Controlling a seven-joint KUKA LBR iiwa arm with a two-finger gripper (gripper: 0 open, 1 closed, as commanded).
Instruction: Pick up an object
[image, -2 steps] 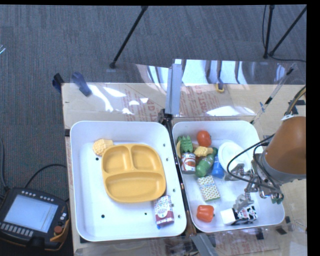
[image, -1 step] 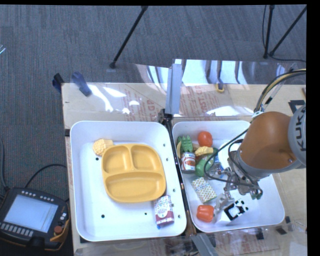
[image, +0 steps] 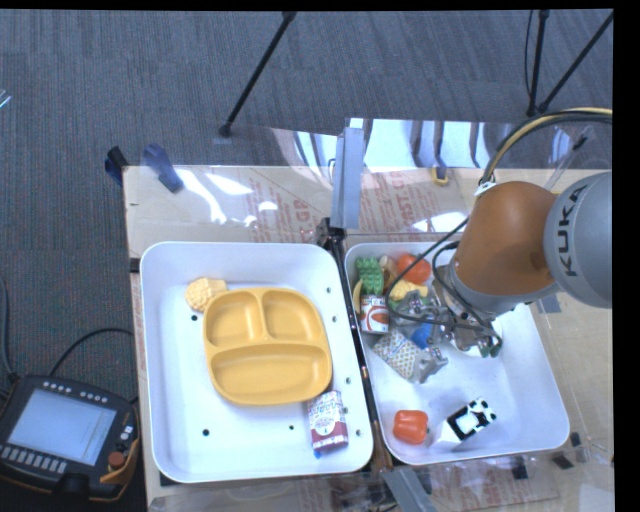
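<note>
Camera view: black-and-white block (image: 470, 420), long axis up-right.

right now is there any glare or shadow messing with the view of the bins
Camera view: strong glare on the clear sheet behind the bins; the arm shades part of the right bin, covering some items; the yellow tray in the left bin is evenly lit and sharp.

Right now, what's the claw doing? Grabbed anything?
Claw low in right bin, over the toy pile. Grip unclear, nothing seen held. Orange toy and black-and-white toy lie apart, nearer the front.
</note>
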